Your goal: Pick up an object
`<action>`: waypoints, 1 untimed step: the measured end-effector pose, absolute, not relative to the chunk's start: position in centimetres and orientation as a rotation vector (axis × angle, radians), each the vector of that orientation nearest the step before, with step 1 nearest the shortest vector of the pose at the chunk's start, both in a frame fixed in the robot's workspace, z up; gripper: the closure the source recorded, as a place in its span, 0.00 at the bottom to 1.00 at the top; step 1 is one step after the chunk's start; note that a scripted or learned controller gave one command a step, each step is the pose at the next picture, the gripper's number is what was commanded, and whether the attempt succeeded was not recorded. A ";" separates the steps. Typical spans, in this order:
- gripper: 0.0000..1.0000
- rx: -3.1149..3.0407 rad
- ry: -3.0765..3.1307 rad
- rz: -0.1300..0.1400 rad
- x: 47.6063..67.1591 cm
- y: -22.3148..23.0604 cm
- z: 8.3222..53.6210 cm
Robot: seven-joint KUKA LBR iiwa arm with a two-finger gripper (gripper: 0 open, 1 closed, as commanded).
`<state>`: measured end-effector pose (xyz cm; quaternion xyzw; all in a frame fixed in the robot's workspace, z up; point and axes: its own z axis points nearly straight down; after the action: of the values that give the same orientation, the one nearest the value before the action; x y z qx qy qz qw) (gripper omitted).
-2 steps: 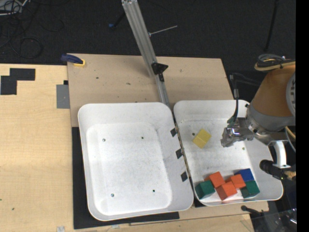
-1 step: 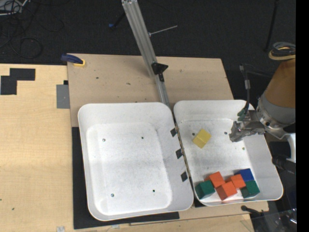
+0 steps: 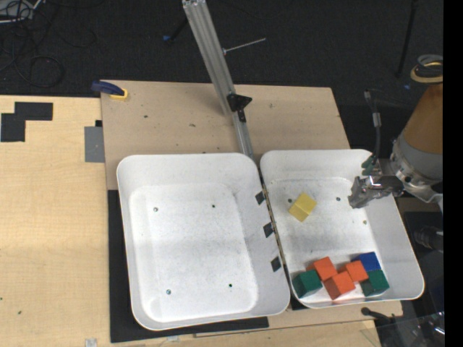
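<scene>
Claw [image 3: 365,189] sits over right bin [image 3: 340,161] far-right edge, grip state unclear (too small to tell), yellow block [image 3: 302,207] lies alone mid-bin, well apart; descending here risks striking the rim, closing on nothing.

I see two white bins: the left bin [image 3: 192,237] and the right bin [image 3: 329,168]. In the right one lies a yellow block [image 3: 302,207], and near its front edge a cluster: three orange blocks [image 3: 340,273], two dark green blocks [image 3: 309,283] and one blue block [image 3: 370,260]. The bench [image 3: 58,230] is pale wood with black and grey patches. My end effector [image 3: 366,190] looks metallic grey, under an orange band [image 3: 427,121].
</scene>
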<state>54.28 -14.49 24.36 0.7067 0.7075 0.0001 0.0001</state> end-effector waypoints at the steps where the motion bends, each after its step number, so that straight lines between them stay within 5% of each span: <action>1: 1.00 2.219 2.230 0.001 54.8 -8.7 24.8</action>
<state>54.77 -8.66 24.77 0.7054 0.7088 0.0003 -0.0020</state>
